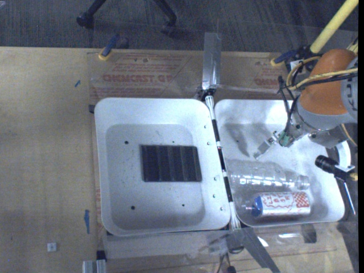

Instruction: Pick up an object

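Note:
In the right bin (250, 114) a clear plastic bottle (267, 180) lies on its side, cap end to the right. Just in front of it lies a red-and-white patterned tube (282, 203) with a blue cap at its left end. My gripper (265, 147) hangs over the middle of the right bin, pointing down and to the left, just above and behind the bottle. Nothing shows in its grasp. The grey arm with its orange band (330, 73) reaches in from the right.
The left bin (114, 169) has a dark ribbed panel (170, 163) on its floor. A thin divider (219, 152) runs between the bins. A black part (327, 164) sticks out near the right bin's right wall. A yellow pole (338, 16) crosses the top right.

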Tool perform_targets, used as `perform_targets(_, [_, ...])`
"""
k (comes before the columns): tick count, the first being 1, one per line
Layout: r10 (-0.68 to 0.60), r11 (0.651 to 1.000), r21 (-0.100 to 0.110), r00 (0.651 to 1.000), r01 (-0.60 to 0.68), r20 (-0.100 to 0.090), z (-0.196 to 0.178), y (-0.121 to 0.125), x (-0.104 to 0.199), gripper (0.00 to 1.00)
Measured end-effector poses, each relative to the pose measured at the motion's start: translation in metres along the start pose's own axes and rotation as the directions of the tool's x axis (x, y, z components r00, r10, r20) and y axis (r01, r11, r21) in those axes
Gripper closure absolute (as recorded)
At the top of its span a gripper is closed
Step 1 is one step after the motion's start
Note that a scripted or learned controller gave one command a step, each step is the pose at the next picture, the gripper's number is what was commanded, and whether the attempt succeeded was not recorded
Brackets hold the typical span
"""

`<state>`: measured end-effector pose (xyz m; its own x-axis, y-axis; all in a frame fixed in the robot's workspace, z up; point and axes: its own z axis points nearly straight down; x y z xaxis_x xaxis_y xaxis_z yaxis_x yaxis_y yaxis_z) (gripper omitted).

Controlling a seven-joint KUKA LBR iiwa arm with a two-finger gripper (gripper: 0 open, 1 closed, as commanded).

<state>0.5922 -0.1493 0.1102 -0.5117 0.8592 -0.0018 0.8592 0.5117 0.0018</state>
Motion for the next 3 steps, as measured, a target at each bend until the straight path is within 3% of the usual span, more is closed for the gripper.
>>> perform_targets(1, [0.005, 1.0, -0.022, 1.0, -0.004, 0.019, 0.018, -0.038, 0.037, 0.0])
perform_targets(2, [-0.011, 1.0, -0.006, 1.0, 0.011, 0.005, 0.022, -0.042, 0.001, 0.0])
perform_targets(3, [-0.039, 0.999, -0.005, 0.999, 0.039, 0.004, 0.022, -0.02, 0.032, 0.0])
